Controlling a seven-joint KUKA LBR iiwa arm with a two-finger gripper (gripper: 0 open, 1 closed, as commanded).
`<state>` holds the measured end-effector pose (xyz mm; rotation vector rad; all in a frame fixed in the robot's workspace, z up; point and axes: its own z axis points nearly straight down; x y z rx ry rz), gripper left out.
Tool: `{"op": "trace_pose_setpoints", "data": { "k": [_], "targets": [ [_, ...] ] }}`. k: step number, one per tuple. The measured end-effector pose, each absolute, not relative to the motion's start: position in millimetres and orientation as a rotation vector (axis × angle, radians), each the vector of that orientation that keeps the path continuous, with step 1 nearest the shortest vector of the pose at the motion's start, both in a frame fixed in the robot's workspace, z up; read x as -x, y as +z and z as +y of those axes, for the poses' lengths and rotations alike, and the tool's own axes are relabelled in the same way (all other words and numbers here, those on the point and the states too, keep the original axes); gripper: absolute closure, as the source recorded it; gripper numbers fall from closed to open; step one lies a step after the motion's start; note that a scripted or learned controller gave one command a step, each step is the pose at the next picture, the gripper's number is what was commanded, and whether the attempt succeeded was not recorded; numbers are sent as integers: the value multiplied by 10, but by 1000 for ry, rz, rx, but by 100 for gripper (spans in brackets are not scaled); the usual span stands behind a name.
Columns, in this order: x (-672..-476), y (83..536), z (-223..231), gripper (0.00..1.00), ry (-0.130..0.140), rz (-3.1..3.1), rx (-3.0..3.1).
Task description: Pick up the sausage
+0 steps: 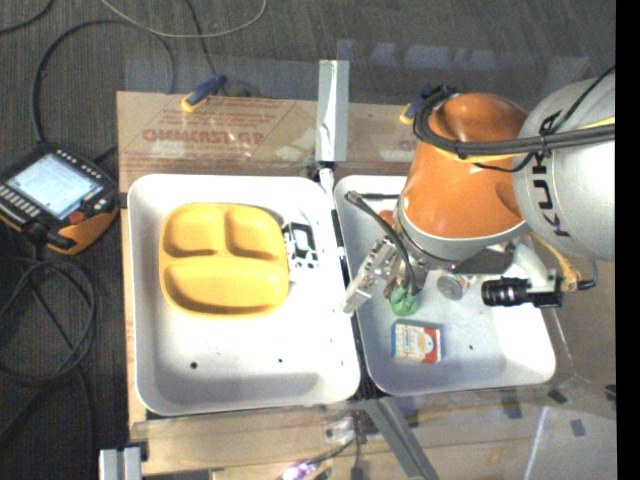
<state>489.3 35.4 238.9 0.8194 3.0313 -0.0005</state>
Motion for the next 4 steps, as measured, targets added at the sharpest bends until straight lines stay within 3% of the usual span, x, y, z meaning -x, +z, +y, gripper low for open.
{"op": "trace_pose_setpoints", "data": {
  "k": [1,2,3,4],
  "targets": [
    [-5068,3049,558,100,2,3138,-14],
    [-4855,3946,-186,100,-2,3104,446],
    [-5167,2153,190,100,3,3132,229],
    [-5206,2865,-702,100,-1,3011,882]
  ]
}}
